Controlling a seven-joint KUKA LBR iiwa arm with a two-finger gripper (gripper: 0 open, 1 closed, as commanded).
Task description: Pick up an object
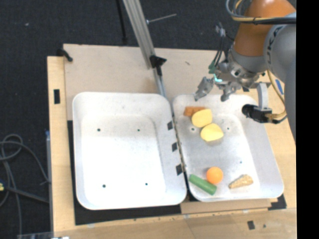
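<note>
The wooden table [114, 68] stands on dark carpet and bears two smooth white bins. The right bin [259, 148] holds two yellow lumps [207, 126], an orange ball [215, 175], a green stick [202, 184] and a tan wedge [240, 181]. The jaws [214, 91] hang spread at its far edge, pinching nothing.

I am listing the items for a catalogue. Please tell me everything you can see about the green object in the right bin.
The green object is a short, smooth cylinder that looks like plastic, perhaps a toy vegetable. It lies flat and slanted in the near-left corner of the right bin, close against the rim. Its right end seems to touch the small orange ball. Nothing grips it.
</note>
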